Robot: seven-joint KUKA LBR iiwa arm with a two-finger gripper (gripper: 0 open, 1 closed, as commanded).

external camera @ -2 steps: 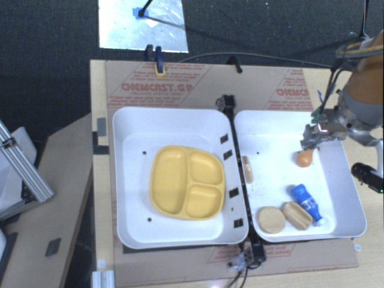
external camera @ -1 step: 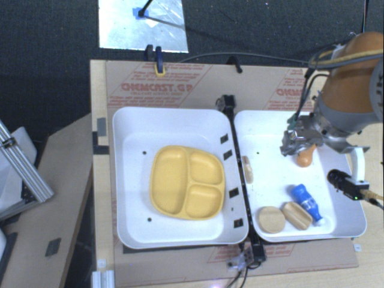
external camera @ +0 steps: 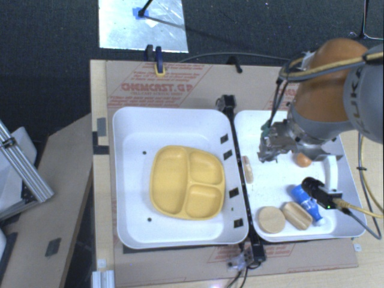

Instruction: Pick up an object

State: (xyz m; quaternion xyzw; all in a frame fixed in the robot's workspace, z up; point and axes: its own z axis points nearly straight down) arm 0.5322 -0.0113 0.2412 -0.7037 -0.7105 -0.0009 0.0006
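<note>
Two white bins sit side by side on the tabletop (external camera: 102, 143). The left bin (external camera: 123, 161) has a yellow plate (external camera: 186, 182) with three parts lying flat in the middle. The arm (external camera: 330, 89) reaches over the right bin (external camera: 264, 188). The gripper (external camera: 268, 153) points down over the bin's upper left part. I cannot tell if it is wide or narrow. A small orange ball (external camera: 302, 159) lies just beside the gripper, to its right. A pale little stick (external camera: 247, 168) lies by the wall between the bins. Near the front edge are a round tan disc (external camera: 271, 219), a tan bun (external camera: 296, 215) touching it, and a blue bottle (external camera: 309, 207) next to the bun.
</note>
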